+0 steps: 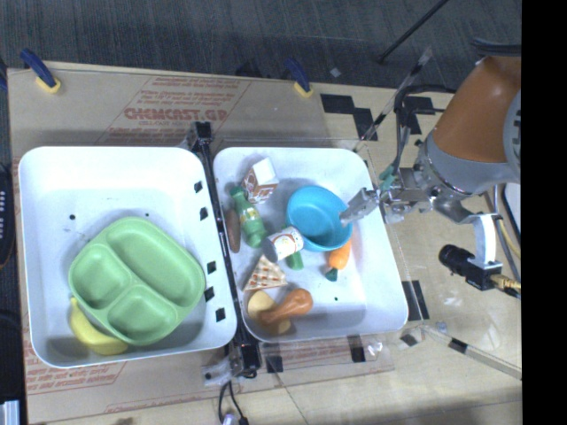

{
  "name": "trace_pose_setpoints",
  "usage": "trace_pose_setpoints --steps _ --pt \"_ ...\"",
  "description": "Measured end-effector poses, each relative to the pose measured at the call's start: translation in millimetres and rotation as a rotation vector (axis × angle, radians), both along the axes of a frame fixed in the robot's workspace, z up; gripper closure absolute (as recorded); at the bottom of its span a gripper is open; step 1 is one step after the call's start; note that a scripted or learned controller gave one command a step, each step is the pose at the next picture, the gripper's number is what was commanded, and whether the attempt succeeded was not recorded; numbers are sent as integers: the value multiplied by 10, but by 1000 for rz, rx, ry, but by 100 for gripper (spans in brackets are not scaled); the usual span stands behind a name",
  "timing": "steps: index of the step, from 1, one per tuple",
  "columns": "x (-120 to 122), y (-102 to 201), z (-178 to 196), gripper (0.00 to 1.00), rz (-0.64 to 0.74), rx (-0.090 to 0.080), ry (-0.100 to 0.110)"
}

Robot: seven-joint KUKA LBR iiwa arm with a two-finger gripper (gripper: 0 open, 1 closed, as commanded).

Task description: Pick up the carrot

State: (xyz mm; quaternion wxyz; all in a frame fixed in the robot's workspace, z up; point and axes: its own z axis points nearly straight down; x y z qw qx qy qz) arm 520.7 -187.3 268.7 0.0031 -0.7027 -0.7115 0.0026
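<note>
The carrot (338,258) is small and orange with a green stub at its lower end. It lies in the right bin (383,277), just below the right rim of a blue bowl (314,212). My gripper (357,208) reaches in from the right, over the bowl's right edge, a short way above and to the right of the carrot. Nothing shows held in it. The grey arm with its orange band (478,118) stands outside the bin to the right.
The right bin also holds a green bottle (251,224), a small house-shaped box (260,178), a white can (288,243), a waffle wedge (264,275) and a drumstick (288,306). In the left bin (53,175), a green divided plate (137,277) rests over a yellow thing (89,333).
</note>
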Motion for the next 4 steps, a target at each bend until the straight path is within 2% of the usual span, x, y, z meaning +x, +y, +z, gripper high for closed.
trace_pose_setpoints --steps 1,2,3,4 --pt "100 -178 -1392 0 116 4 13" --pt "-189 -221 -1762 0 36 0 -4" --pt "-162 -246 -1629 100 43 -4 -8" --pt "-157 -249 -1533 100 53 -5 -3"
